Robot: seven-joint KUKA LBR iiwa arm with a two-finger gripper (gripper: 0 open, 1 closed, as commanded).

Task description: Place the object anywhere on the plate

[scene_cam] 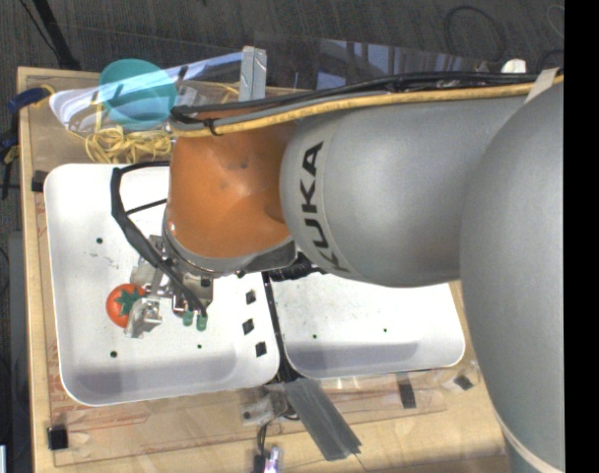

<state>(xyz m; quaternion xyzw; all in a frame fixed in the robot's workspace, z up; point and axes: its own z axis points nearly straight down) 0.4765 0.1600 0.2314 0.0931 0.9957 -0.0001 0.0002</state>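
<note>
A small red-orange object with a green top (120, 304), like a toy tomato, lies on the floor of the left white bin (83, 225), towards its left side. My gripper (169, 308) hangs low over that bin, just to the right of the red object and touching or nearly touching it. The orange band and the grey wrist cover the middle of the bin and whatever lies under them.
The right white bin (378, 338) lies mostly under the thick grey arm. A teal item (134, 87) and tangled yellow cord (122, 141) sit on the bench behind the left bin. Black cable loops over the left bin's back part.
</note>
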